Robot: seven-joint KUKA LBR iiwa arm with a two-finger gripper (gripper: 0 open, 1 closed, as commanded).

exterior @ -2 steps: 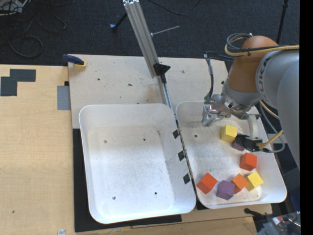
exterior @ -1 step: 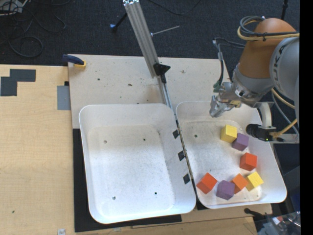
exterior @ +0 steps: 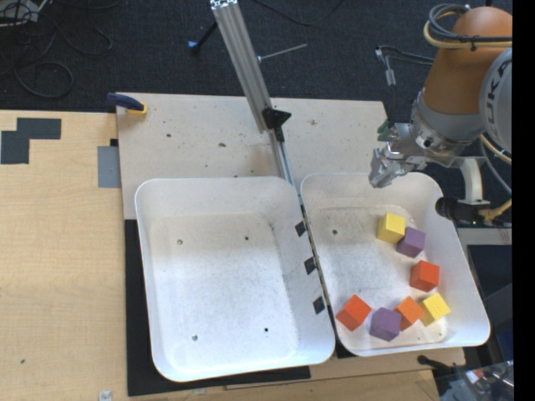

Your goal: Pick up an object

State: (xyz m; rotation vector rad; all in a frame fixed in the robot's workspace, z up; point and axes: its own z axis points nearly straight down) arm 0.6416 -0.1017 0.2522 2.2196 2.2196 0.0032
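Below, seven small cubes [exterior: 390,228], yellow, purple and orange-red, in the right bin [exterior: 461,249]; tool [exterior: 384,174] state unclear.

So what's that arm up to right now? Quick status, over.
Gripper above right bin's far rim, holding nothing. Seven blocks inside; nearest is yellow block. Nothing in the way.

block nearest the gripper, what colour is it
Yellow, seen in the camera view.
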